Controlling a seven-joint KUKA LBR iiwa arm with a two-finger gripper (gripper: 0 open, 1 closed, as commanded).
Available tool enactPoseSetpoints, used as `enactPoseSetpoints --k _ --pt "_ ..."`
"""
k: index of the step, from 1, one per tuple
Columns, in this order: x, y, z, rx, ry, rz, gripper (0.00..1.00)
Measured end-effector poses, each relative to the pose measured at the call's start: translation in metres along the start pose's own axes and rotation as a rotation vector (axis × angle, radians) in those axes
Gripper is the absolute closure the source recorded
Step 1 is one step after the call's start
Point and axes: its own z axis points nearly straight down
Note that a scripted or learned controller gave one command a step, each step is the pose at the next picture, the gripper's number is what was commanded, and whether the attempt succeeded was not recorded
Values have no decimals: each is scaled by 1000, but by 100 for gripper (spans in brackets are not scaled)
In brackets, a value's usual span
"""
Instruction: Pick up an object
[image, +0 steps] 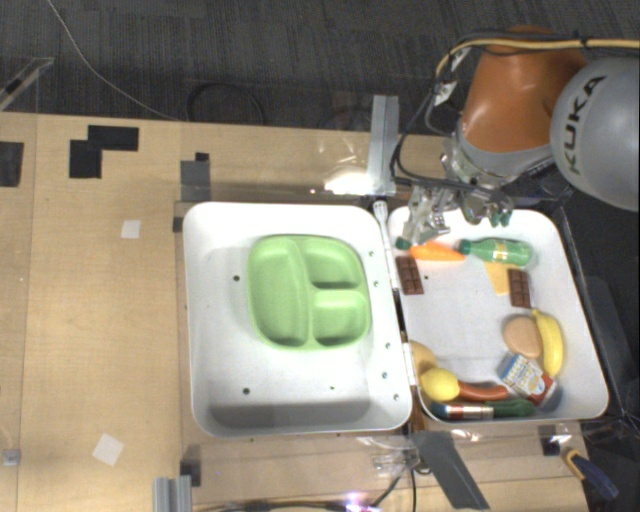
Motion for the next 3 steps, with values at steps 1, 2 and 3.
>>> enactPoseSetpoints --k 1,2,3 --pt "-13 69 -26 -3 6 -25 100" --pt "-22 116 -52 -3 6 -66 100" --pt "-26 133 -49 -2 7 -84 100"
